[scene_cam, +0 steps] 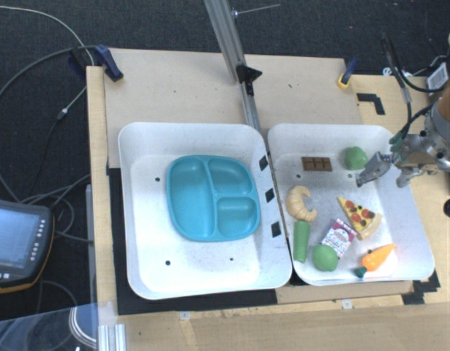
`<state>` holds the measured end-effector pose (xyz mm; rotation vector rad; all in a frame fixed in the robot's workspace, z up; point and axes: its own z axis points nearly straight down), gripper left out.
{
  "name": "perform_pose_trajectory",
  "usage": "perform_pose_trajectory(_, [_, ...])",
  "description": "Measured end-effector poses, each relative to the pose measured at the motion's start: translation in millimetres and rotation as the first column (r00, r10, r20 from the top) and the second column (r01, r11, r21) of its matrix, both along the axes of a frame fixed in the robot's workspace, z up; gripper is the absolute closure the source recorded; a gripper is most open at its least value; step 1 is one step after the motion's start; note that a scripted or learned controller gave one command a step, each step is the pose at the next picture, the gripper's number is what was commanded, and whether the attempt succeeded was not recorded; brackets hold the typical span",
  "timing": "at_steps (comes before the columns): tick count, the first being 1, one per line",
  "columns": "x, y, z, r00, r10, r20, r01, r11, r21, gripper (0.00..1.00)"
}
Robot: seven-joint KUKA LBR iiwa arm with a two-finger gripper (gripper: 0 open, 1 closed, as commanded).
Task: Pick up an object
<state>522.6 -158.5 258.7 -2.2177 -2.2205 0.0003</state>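
Likely to miss or knock things: gripper (385,171) hovering at the right bin's (415,218) far right edge, fingers spread, nothing between them. Risk of closing on air, since the nearest pieces sit apart from the fingertips. Risk too of nudging the green ball (355,157) (round, so apt to roll) against the bin wall, or of scraping the rim itself.

Crowded near the right bin's front edge: pizza slice (359,216), small carton (339,238), carrot (377,258), lime (325,258), cucumber (301,240), with a croissant (302,202) toward its left edge; easy to catch two at once. Chocolate bar (316,164) flat near the far edge, hard to pinch.

Left bin (137,196): only a blue divided plate (212,197), roughly central.
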Motion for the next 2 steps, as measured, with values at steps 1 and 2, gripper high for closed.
perform_pose_trajectory(1, [0,0,0,1.0,0.0,0.0,0.0,1.0,0.0,0.0])
perform_pose_trajectory(2, [5,-4,-45,1.0,-0.001,-0.004,0.001,1.0,0.0,0.0])
